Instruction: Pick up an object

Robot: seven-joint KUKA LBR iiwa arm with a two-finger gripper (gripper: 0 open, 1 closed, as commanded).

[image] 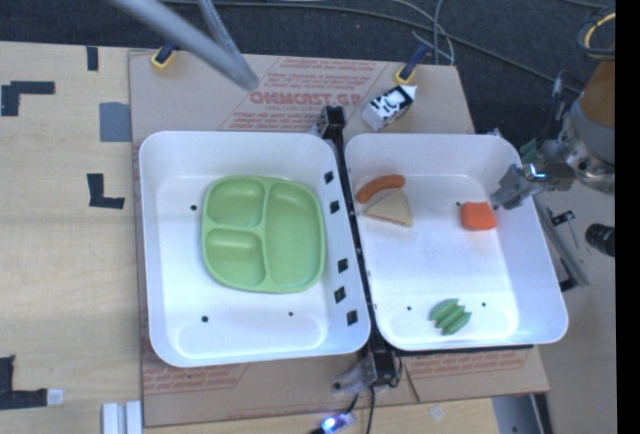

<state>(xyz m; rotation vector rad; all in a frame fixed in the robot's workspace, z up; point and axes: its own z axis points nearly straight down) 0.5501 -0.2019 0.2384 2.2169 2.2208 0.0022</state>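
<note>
**End effector hanging at the right bin's edge**

The end effector point(510, 188) is hovering over the right bin's point(520, 322) right rim; how far open it is cannot be told. An orange block point(478, 216) is lying just left of it, apart. Farther left are sitting a sausage point(380, 187) and a bread wedge point(390, 211).

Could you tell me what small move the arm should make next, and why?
Probably a short move toward the left of the view and down, to centre the gripper over the orange block. The gripper sits at the right bin's right rim, just beside the block, which lies apart from the other items.
</note>
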